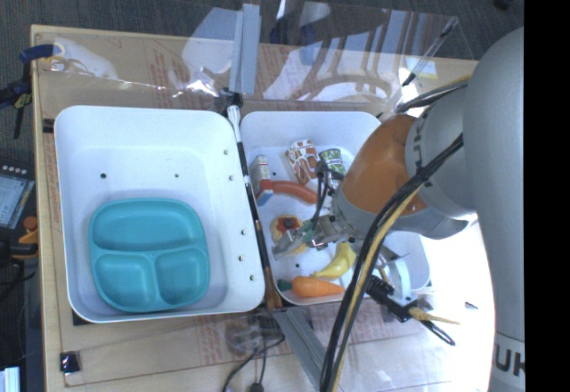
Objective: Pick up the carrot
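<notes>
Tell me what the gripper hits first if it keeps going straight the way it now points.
Probably the small red-and-yellow item under the gripper, not the carrot, which lies nearer the bin's front edge. Depth is unclear.

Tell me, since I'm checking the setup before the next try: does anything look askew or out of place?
Nothing stands out. The teal tray lies flat in the left bin. The carrot lies at the near edge of the right bin, among other toy foods, beside the gripper.
</notes>
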Robot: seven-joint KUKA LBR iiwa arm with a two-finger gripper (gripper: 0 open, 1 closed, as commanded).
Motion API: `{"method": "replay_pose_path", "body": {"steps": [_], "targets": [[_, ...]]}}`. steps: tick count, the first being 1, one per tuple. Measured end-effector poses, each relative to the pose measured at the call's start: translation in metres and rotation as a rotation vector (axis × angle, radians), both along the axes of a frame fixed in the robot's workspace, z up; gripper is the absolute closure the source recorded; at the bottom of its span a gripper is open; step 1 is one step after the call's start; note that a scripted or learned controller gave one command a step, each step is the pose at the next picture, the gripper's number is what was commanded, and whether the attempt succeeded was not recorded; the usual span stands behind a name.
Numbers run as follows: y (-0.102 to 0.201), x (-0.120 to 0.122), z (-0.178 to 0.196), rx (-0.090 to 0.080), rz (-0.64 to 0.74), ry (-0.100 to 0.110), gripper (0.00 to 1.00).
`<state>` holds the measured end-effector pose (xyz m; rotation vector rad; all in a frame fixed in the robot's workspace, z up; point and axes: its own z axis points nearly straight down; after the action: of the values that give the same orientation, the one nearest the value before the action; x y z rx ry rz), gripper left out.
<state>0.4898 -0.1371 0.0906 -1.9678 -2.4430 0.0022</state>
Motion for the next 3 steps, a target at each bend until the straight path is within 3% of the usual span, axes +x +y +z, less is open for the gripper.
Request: {"method": "replay_pose_path", "body": {"steps": [1, 2, 3], "targets": [[0.001, -0.001, 0.009, 0.001, 0.004, 0.004, 1.00], [0.079, 0.007, 0.100, -0.001, -0.184, 0.001, 1.00], [0.159, 0.001, 0.111, -0.003, -0.173, 0.002, 1.00]]}}
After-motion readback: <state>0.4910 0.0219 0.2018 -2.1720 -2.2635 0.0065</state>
